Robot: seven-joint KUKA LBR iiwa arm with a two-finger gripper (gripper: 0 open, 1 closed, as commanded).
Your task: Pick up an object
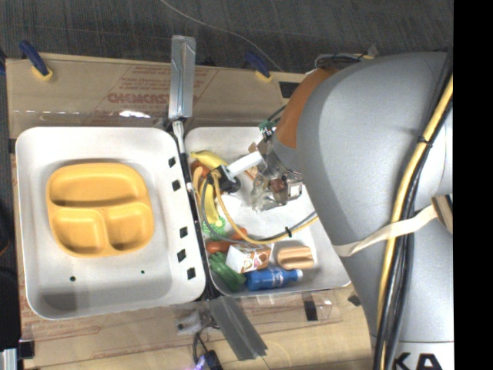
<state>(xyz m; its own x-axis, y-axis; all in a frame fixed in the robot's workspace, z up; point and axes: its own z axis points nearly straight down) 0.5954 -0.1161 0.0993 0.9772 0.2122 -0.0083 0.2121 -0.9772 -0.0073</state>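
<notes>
The gripper [269, 187] hangs low over the middle of the right bin [327, 272], at the centre of the frame. Its tip is a tangle of metal and glare, so I cannot tell whether it is spread or closed, and nothing can be made out as gripped there. Below it the white floor of the bin is bare.

The objects to pick from lie just left of and below the gripper, crowded along the bin's left wall and lower edge. A yellow banana [205, 160] lies at the upper left of the pile, curved, with a dark tip. Beneath it a green leafy piece [215, 225] sits against the wall, and an orange-red piece [219, 247] lies under that. Lower still, a small white carton [250, 259] with red print lies tilted, touching a blue bottle [269, 278] that lies on its side at the bottom edge. A tan hot-dog bun [295, 254] lies just right of the carton.

The grey arm [370, 153] covers the right of the frame. The left bin [31, 284] holds a yellow divided tray [100, 206]. Blue clamps [35, 60] grip the cardboard [115, 79] behind the bins.
</notes>
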